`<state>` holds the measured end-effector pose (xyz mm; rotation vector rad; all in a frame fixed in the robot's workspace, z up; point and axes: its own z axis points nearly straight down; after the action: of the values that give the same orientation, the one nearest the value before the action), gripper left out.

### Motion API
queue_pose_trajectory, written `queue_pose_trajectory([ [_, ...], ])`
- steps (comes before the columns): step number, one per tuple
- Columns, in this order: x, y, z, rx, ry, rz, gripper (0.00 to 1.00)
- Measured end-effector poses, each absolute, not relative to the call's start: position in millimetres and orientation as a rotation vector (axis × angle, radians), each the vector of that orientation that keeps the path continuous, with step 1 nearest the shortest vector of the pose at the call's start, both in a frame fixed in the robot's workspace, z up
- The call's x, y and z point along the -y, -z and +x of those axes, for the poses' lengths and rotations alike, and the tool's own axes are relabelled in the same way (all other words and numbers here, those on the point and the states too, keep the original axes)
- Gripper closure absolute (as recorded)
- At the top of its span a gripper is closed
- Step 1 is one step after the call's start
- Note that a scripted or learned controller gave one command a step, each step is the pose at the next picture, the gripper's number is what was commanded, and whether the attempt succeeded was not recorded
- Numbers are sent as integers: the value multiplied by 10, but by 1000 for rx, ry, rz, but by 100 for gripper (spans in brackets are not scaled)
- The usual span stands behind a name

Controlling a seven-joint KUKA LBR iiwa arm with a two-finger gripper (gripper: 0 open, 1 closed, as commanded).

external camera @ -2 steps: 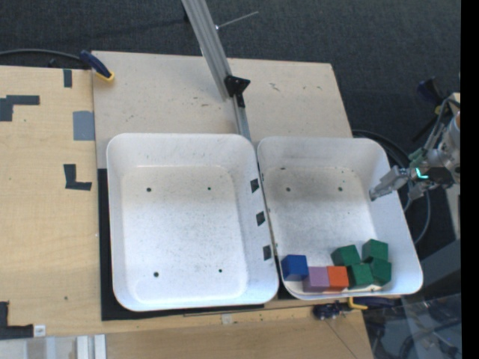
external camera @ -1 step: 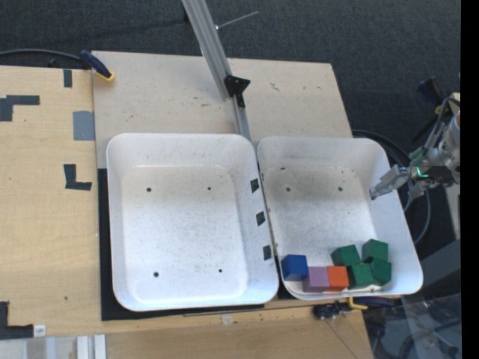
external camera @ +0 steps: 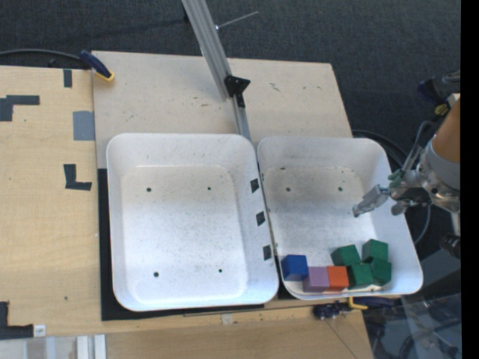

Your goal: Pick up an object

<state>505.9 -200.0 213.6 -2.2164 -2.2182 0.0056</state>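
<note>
Blocks lie toward the near edge from my end effector (external camera: 380,199).
It hovers over the right bin (external camera: 314,155), fingers spread and carrying nothing; the green blocks (external camera: 363,264) cluster in that bin's near corner.

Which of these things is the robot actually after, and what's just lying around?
For the job:
gripper
blue block
purple block
orange block
green blocks
right bin

Lying about:
left bin
metal pole
clamp
</note>
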Motion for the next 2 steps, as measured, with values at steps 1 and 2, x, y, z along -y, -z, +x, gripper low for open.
queue_pose_trajectory([
  [1, 2066, -1537, 4995, 2215, -7, -2218, 0],
  [2, 2029, -912, 5036, 2218, -6, -2216, 0],
])
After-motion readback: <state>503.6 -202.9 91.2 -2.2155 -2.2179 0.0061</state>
